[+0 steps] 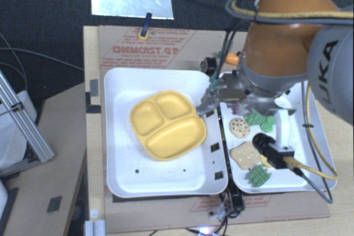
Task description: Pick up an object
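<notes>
A yellow three-compartment plate lies in the middle of the left bin. My gripper hangs low over the divide between the bins, right at the plate's right rim. Whether it touches the plate is unclear. The right bin holds a round chocolate-chip cookie, a tan toast-shaped piece, a green leafy piece at the front and another green piece partly under the arm. The arm's large orange and grey body hides the back of the right bin.
A black connector with a yellow cable hangs from the arm over the right bin. A white strip lies beside the green piece. Cardboard lies under both bins, and a blue and yellow clip sits on its back edge.
</notes>
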Robot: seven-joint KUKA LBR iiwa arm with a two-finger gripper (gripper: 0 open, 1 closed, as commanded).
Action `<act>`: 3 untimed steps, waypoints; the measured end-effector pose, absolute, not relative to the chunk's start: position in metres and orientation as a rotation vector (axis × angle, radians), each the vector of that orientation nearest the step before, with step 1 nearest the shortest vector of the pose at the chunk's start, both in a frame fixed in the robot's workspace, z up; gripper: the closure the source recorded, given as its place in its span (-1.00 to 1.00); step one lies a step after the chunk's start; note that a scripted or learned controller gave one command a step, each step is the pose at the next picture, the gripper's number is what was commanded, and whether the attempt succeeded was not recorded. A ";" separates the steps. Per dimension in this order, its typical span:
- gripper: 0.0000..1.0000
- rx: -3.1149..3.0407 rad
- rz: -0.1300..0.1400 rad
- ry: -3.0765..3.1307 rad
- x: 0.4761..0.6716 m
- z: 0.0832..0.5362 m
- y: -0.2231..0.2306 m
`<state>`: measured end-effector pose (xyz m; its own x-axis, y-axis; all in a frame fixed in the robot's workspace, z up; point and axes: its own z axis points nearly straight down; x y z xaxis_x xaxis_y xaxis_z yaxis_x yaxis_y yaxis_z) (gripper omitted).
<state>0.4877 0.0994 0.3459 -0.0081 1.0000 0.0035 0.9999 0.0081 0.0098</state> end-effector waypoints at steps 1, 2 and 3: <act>-1.00 2.208 0.015 2.229 0.541 0.388 0.159; -1.00 2.223 -0.003 2.222 0.484 0.367 0.125; -1.00 2.212 0.009 2.228 0.511 0.394 0.165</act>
